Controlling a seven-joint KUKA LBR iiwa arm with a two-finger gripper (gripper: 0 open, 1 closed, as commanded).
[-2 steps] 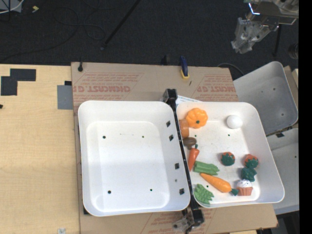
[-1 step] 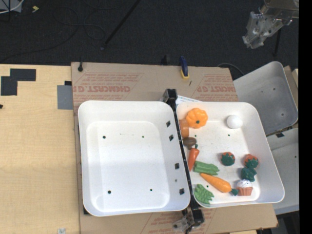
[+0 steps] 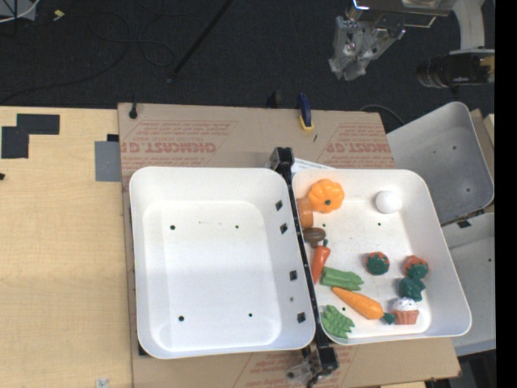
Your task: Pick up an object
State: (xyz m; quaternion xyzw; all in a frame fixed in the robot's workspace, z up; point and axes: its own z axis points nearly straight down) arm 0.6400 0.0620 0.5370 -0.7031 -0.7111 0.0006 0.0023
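The things to pick from all lie in the right bin [image 3: 440, 241]. A carrot [image 3: 358, 301] rests toward its near side, long axis slanting from far-left to near-right, thick orange body tapering toward the green end at the near right. Just left of it sit a green pea pod [image 3: 341, 279] and a leafy green piece [image 3: 337, 322]; a smaller red-orange chili [image 3: 321, 260] points toward the far side beside the divider. At the far end of that bin are an orange pumpkin [image 3: 325, 195] and a white ball [image 3: 388, 202], well apart from each other. Along the right side are small dark-green and red pieces, and a cupcake [image 3: 406, 311] at the near right corner. The left bin [image 3: 145, 257] sits beside it, their rims touching along the middle.

The gripper [image 3: 350, 55] hangs high beyond the far edge of the surface, over dark floor, well apart from every item. From it, the toys lie toward the near side and slightly right; the pumpkin and ball are nearest, the carrot farther. I judge the reach not yet begun. Whether the fingers are spread or closed I cannot tell; nothing visible sits between them.
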